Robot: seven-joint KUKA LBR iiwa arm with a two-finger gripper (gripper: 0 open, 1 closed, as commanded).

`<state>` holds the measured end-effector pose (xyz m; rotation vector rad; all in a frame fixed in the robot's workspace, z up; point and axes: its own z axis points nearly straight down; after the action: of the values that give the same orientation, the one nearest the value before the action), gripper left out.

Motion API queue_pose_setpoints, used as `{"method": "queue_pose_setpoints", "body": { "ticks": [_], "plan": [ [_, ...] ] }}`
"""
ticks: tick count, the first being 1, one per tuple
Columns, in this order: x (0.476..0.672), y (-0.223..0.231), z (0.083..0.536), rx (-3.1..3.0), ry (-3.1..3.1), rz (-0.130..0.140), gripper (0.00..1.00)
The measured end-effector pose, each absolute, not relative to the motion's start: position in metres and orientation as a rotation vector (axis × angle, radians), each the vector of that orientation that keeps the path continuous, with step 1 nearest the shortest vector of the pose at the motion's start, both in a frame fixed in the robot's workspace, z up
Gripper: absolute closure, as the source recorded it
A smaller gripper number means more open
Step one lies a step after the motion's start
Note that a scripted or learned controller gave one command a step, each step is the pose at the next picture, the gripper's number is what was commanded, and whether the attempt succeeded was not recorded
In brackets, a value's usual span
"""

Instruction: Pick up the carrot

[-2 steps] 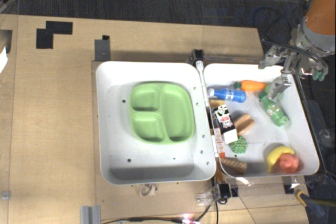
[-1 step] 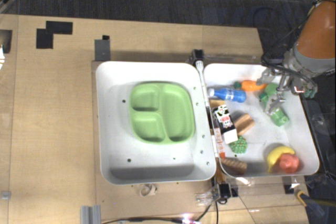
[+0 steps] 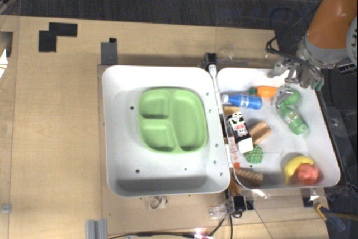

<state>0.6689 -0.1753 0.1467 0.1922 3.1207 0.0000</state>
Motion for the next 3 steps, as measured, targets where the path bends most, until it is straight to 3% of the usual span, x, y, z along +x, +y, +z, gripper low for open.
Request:
{"method": "queue_pose_setpoints", "body": {
  "ticks": [1,2,3],
  "plan": [
    [0.661,-0.184,0.088,0.09,3.132,-0.001,0.0],
    [0.666,-0.204,0.102,0.391,3.118,0.001,0.0],
    [0.66,-0.18,0.087,0.566,3.094,-0.009,0.0]
  ]
}}
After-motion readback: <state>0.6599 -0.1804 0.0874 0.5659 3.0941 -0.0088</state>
